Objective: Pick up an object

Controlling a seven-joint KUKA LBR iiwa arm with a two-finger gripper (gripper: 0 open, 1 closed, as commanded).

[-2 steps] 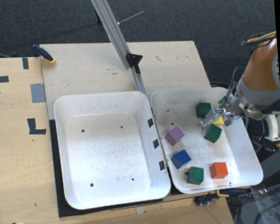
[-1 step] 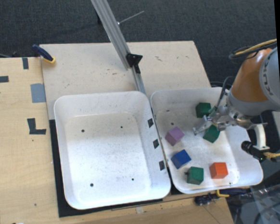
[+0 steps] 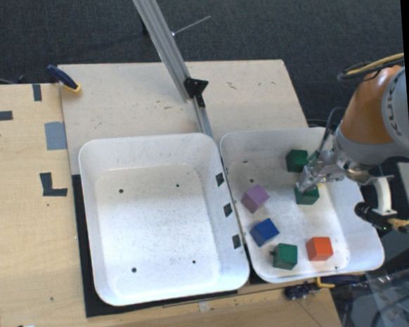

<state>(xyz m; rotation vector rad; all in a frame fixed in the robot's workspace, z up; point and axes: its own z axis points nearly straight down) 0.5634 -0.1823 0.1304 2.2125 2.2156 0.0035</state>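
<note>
Down in the right bin [image 3: 353, 257], the gripper [image 3: 309, 181] hangs right over a green cube [image 3: 307, 196]; its grip state cannot be told. Another green cube [image 3: 296, 160] sits just behind it, a purple cube [image 3: 255, 197] farther left.
</note>
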